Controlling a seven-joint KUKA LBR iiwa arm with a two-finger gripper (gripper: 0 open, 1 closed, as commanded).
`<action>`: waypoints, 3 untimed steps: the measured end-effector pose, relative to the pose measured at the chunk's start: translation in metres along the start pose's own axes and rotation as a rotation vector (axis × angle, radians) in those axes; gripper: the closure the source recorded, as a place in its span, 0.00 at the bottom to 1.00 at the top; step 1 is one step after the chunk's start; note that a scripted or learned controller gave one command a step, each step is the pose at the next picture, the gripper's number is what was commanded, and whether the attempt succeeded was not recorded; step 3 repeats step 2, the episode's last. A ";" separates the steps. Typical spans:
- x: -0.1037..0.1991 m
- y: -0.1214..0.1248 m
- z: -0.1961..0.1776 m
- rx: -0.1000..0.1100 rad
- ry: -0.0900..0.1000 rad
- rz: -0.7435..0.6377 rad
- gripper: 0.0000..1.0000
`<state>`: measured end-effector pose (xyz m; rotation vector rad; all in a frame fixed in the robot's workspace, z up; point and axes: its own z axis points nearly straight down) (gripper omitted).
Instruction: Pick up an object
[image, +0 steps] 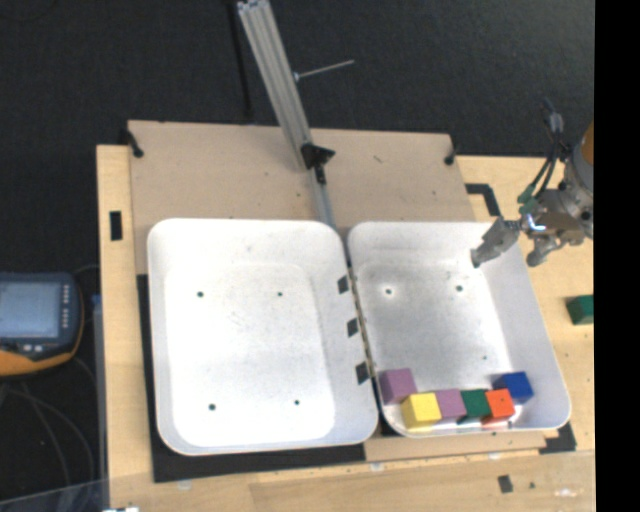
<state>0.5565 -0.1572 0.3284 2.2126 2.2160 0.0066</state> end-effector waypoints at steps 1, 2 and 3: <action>-0.035 -0.015 -0.095 0.000 -0.001 0.004 0.00; 0.032 -0.042 -0.154 -0.001 0.003 -0.007 0.00; 0.032 -0.042 -0.154 -0.001 0.003 -0.007 0.00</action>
